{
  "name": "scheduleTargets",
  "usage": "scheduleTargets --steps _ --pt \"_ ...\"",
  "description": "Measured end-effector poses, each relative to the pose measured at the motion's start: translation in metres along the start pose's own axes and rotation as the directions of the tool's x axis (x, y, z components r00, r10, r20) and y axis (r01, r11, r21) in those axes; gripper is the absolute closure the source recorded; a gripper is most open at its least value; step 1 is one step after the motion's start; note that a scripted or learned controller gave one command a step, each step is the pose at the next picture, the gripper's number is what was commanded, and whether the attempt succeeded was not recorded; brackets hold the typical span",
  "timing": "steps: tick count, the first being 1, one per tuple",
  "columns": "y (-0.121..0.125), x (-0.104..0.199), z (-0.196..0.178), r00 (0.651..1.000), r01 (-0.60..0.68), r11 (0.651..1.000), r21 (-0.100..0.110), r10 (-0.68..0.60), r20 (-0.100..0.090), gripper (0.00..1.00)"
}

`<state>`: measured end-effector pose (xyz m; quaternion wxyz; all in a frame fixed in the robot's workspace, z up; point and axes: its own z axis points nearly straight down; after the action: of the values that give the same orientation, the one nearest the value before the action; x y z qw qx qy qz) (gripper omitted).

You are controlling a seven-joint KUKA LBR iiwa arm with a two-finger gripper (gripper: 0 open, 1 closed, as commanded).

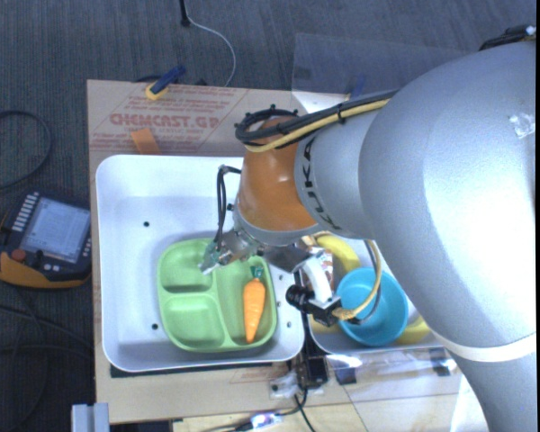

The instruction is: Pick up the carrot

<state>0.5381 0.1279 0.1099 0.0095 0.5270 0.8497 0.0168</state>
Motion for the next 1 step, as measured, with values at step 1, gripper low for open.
scheduleTargets --steps 1 --pt "-0.001 0.0014 -0.005 1.0 -0.002 1.0 0.005 0.002 -0.004 1.0"
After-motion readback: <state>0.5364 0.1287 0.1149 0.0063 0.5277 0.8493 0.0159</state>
